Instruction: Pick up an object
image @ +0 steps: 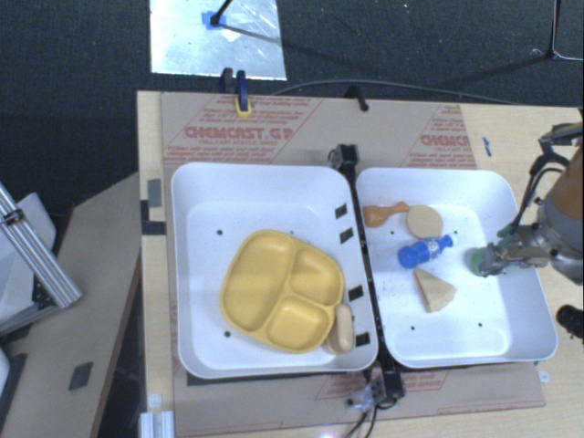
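Fingers point(486, 260) sit at three o'clock in the right bin point(474, 328); we cannot tell their gap. Approach step, we judge; next, reach the wedge point(435, 291) toward eight o'clock.

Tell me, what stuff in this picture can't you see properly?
- Gripper, camera view: too small and blurry to tell its fingers apart.
- Arm: cut off by the right edge.
- Small tan piece: partly tucked against the yellow tray, too blurred to name.
- Blue bottle: label too small to read.

arm point(558, 217) cut off at right edge; jaws' state indiscernible.
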